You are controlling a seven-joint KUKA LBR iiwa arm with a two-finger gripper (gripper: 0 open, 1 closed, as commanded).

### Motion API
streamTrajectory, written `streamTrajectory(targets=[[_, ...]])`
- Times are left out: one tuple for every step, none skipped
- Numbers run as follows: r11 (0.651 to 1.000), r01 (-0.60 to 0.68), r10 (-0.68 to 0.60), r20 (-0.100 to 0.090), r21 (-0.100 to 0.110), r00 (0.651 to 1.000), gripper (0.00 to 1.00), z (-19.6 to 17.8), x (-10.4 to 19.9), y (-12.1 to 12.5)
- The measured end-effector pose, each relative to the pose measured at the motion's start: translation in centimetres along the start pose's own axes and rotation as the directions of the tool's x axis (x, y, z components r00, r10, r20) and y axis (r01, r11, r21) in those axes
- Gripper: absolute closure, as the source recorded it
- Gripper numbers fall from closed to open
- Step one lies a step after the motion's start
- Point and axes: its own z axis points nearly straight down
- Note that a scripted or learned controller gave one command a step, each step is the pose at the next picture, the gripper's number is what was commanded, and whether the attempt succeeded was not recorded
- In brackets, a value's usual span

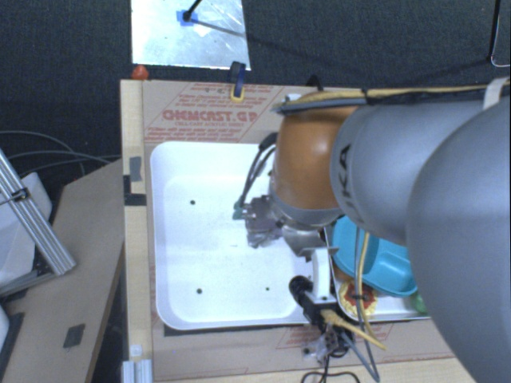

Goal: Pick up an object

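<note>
Arm [415, 174] blocks my view; end effector [257, 223] hangs over left bin [184, 238], can't tell its state. Blue bowl [375, 258] and other bits sit in right bin. I judge nothing picked yet.

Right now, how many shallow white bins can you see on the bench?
2: one shallow white plastic bin at left, another white bin at right, mostly covered by the grey arm; its contents may be hidden.

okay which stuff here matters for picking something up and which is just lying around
For the job:
tool, over the left bin
blue bowl-like object in the right bin

Lying about:
foil sheet
clamp
cardboard
cables
</note>
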Motion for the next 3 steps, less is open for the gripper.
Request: streamTrajectory(targets=[[1.000, -0.007, 0.007, 0.002, -0.008, 1.000, 1.00, -6.1, -2.3, 5.8], [1.000, -0.005, 0.005, -0.001, -0.017, 1.000, 1.00, -18.9, -3.7, 8.4], [1.000, -0.001, 0.001, 0.002, 0.010, 1.000, 1.00, -10.8, 1.6, 0.0]])
